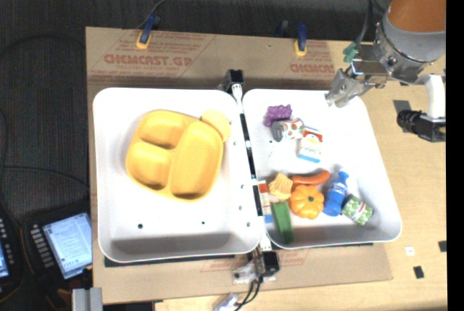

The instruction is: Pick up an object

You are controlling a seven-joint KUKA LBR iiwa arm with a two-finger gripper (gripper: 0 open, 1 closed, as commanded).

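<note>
above the right bin's [377, 150] far corner, the jaws [339, 95] hang apart, holding nothing.

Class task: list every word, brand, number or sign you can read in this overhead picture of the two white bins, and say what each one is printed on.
"CHEMCAST GP", in red, on the brown cardboard sheet under the bins, at its upper left.
A second red print on the same sheet near the upper right: partly hidden, probably the same brand, not readable.
Small white and red carton in the right bin: print too small to read.
Small lit screen at lower left: text too blurred.
</note>
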